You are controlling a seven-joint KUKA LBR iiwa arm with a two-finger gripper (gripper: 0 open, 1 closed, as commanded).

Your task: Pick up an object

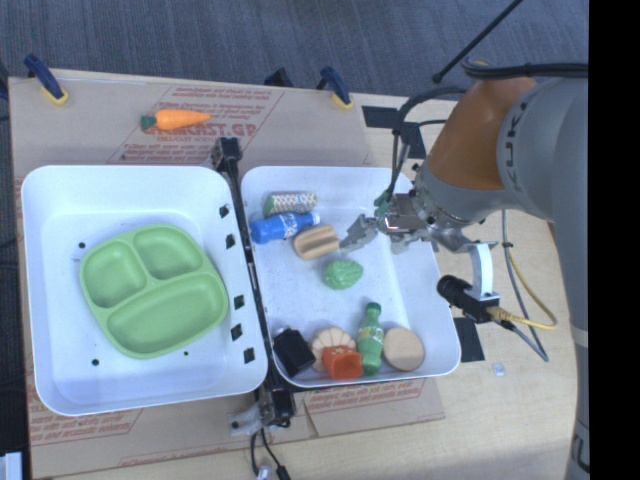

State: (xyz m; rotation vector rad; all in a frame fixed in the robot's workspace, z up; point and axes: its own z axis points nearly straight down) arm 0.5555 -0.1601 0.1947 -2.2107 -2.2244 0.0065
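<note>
My tool [362,230], fingers spread and holding nothing, hangs over the right bin [448,343], the hot dog bun [316,241] lying just to its left, long axis across.

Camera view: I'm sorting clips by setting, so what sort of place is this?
Probably a robot lab bench: two white bins clamped on cardboard, toy food such as a carrot, and a cabled arm.

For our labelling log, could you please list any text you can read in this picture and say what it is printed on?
Red print on the brown cardboard sheet under the bins: too blurred to read.
Red print on the cardboard's front edge: too small to read.
Patterned label on the small can in the right white bin: not legible.
Nothing else carries text.
</note>
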